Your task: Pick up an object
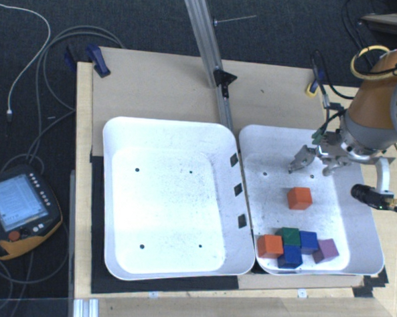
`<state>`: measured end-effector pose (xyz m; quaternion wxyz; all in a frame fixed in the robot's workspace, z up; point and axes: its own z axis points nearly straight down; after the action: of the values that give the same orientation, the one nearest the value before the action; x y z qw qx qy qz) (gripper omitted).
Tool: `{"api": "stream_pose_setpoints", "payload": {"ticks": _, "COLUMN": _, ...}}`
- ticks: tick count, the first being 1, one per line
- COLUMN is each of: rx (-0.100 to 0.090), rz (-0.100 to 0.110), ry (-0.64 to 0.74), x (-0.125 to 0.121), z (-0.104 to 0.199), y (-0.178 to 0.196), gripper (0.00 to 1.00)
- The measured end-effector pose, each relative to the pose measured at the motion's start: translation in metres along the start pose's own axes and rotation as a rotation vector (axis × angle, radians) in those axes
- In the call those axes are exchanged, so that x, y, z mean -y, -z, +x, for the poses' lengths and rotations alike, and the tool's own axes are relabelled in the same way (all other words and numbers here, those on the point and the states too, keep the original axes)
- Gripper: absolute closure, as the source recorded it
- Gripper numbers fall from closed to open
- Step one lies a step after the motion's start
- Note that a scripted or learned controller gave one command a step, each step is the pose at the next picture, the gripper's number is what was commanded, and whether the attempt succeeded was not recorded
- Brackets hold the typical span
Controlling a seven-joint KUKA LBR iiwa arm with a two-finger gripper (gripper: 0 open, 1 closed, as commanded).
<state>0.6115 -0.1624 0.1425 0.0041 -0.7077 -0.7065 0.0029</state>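
Note:
An orange block (299, 197) lies alone in the middle of the right bin (270, 145). At that bin's near edge sits a cluster: an orange block (270, 245), a green block (290, 235), two blue blocks (308, 241) and a purple block (327, 249). My gripper (313, 164) hangs over the far part of the right bin, above and behind the lone orange block. Its two fingers are spread apart with nothing between them.
The left bin (166, 199) lies beside the right one, with black clips along the shared edge. A metal pole (208, 48) slants across the bench behind the bins. A teach pendant (14, 207) and cables lie on the floor at left.

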Motion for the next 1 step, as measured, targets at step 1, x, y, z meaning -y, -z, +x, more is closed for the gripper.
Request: {"api": "stream_pose_setpoints", "payload": {"ticks": 1, "rx": -0.002, "rz": 0.0, "ry": 0.001, "x": 0.0352, "z": 0.0216, "y": -0.0465, "gripper": 0.0}}
